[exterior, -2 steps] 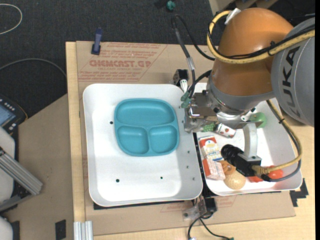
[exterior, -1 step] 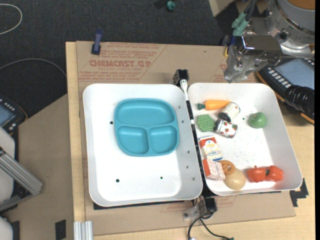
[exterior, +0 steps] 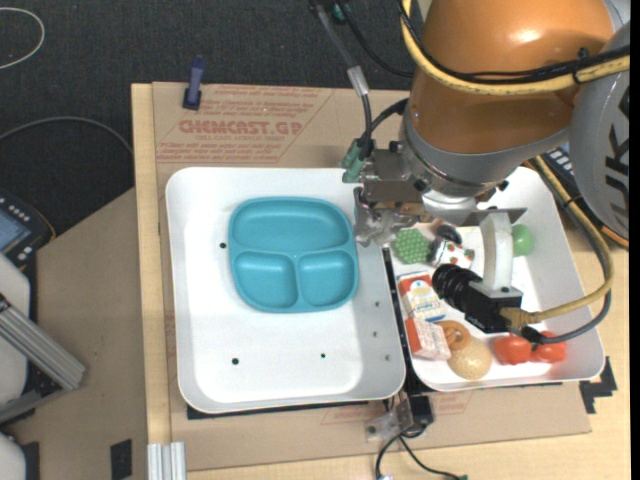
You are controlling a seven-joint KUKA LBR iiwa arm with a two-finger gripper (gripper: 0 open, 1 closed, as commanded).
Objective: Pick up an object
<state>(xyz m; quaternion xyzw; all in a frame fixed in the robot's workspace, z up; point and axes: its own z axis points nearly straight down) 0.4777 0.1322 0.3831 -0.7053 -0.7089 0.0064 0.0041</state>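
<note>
Under everything, big brown cardboard sheet (exterior: 250, 128) with red letters on it. Up on the right, fat grey and orange arm (exterior: 500, 58), hanging over the back part of the right bin (exterior: 556, 230). Next to it, side by side, white left bin (exterior: 270, 353). Inside the left bin, toward the back, blue tray (exterior: 293, 253) with three dips, lying flat.

Down at the end of the arm, gripper (exterior: 375, 226), low over the strip where the two bins meet, just beside the right edge of the blue tray. Too tucked under the arm to tell how wide it is spread, or whether anything is caught in it.

All the small things to pick from, down in the right bin:
- red and white box (exterior: 425, 316), near the left wall
- tan lump (exterior: 468, 356), round, touching the front end of the box
- red thing (exterior: 520, 348), near the front, right of the tan lump
- bumpy green ball (exterior: 410, 245), just beside the gripper
- green bit (exterior: 520, 238), farther right, partly hidden

Far back on the left of the cardboard sheet, tiny blue clip (exterior: 193, 83).
</note>
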